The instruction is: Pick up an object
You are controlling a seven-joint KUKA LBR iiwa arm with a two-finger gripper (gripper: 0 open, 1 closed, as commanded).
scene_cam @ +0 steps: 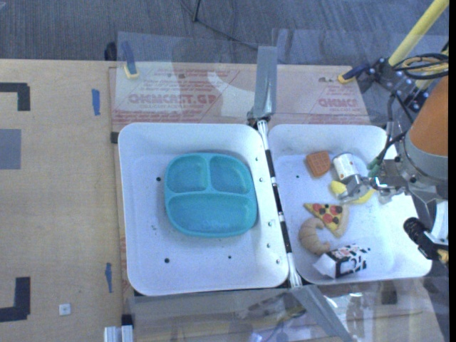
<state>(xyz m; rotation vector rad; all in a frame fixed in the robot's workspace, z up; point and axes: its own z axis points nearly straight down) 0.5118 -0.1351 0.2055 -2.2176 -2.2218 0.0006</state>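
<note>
Pale wood bench [50, 212] on grey carpet [85, 9]; two white bins, left bin [142, 262] holding a teal divided plate [211, 194]. Gripper [358, 185] perhaps touches a yellow toy [340, 188]; its opening I cannot tell.

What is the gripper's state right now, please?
Gripper: over the right bin, down at the yellow toy; open or shut cannot be told.

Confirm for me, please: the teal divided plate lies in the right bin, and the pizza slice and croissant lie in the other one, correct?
Not quite: the camera view shows the teal divided plate in the left bin. The pizza slice and croissant lie in the other one, the right bin.
</note>
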